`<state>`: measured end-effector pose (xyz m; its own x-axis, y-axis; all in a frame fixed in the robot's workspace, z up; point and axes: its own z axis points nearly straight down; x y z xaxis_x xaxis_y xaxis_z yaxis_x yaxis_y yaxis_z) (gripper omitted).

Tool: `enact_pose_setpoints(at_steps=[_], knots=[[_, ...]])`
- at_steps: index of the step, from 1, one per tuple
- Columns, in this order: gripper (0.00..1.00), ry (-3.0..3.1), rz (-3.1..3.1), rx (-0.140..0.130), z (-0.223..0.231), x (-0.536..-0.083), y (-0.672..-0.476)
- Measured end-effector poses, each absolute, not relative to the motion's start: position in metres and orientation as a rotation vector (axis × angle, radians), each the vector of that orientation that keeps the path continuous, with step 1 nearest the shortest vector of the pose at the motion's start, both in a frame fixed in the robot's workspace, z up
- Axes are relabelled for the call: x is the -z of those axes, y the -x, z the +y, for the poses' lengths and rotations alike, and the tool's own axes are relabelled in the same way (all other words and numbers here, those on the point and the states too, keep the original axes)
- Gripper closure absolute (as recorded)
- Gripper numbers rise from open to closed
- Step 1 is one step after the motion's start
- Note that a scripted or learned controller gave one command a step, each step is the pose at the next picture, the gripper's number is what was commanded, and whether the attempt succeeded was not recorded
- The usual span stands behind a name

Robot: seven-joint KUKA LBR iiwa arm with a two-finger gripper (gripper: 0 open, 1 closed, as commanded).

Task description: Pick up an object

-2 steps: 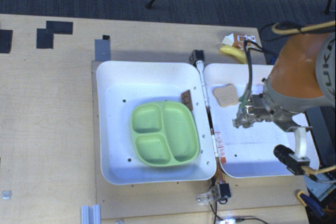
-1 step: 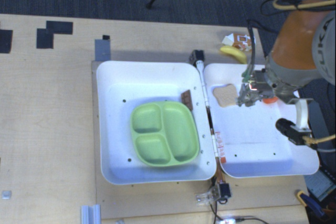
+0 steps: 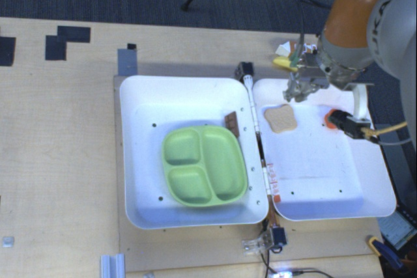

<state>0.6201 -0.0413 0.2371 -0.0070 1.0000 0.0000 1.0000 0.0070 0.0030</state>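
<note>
A tan, bread-like slice lies flat in the far left part of the right bin. My gripper hangs just beyond and to the right of it, over the bin's far edge, apart from the slice. A small red-orange thing lies further right in the same bin. In the left bin sits a green divided plate. A small brown piece rests by that bin's right wall, just behind the plate.
The two bins meet along a raised middle wall. The grey arm with its orange band reaches in from the upper right. A black clip sits at the far end of the divide.
</note>
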Motion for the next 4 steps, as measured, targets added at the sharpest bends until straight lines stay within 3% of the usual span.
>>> enact_pose_setpoints(at_steps=[1,2,3,4], knots=[[0.0,-2.212,2.228,-0.002,-0.041,-0.237,-0.62],[0.0,-2.22,2.225,0.001,-0.06,-0.184,-0.486],[0.0,-2.216,2.215,-0.006,-0.09,-0.087,-0.489],[1.0,-2.212,2.214,-0.012,-0.089,-0.098,-0.491]])
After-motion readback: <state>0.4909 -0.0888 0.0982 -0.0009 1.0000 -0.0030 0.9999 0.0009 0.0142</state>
